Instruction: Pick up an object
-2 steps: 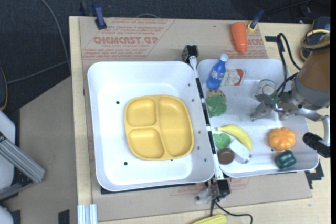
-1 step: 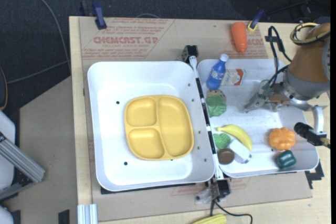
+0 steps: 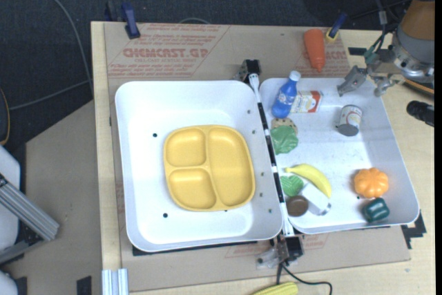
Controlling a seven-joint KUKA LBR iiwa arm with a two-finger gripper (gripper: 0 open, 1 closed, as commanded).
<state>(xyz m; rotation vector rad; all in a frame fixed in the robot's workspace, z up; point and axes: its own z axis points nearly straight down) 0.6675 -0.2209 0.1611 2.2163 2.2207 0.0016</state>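
Observation:
My gripper (image 3: 366, 82) hangs over the far edge of the right bin (image 3: 395, 148), open, with nothing between its fingers. Just below it lies a small grey can (image 3: 349, 119). The same bin holds a blue bottle (image 3: 284, 97) at its far left, a green leafy piece (image 3: 284, 138), a banana (image 3: 312, 177), an orange pumpkin (image 3: 371, 182), a dark green block (image 3: 376, 209) and a brown round piece (image 3: 298, 205). The grey arm (image 3: 416, 34) comes in from the upper right.
The left bin (image 3: 138, 148) holds a yellow divided plate (image 3: 207, 167). An orange carrot (image 3: 315, 48) lies on the board beyond the right bin. Clamps sit between the bins at the far and near ends.

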